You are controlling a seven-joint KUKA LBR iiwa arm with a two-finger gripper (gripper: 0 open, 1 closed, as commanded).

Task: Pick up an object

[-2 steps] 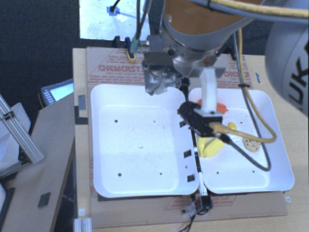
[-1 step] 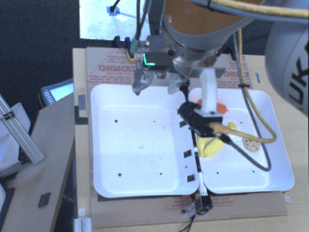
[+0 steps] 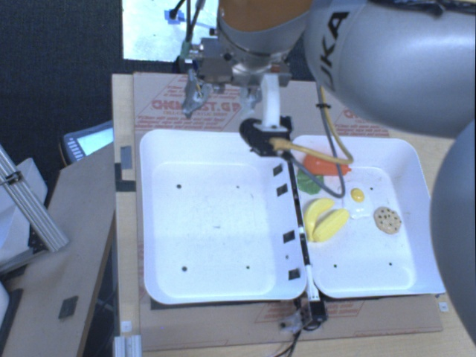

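My left bin (image 3: 216,222) is bare, just dark dots on its floor. My right bin (image 3: 401,274) holds a cookie (image 3: 387,219), a banana (image 3: 325,220) beside the divider, a small egg (image 3: 358,195), something green (image 3: 308,181) and an orange piece (image 3: 325,165) at the far end. My gripper (image 3: 195,95) hangs beyond the left bin's far rim over cardboard (image 3: 160,110), fingers apart, pinching nothing.

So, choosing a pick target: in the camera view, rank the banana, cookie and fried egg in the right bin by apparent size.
1. Banana, clearly largest.
2. Cookie.
3. Fried egg: its yolk looks smaller than the cookie, but its white blends into the right bin, so ranks 2 and 3 are unsure.
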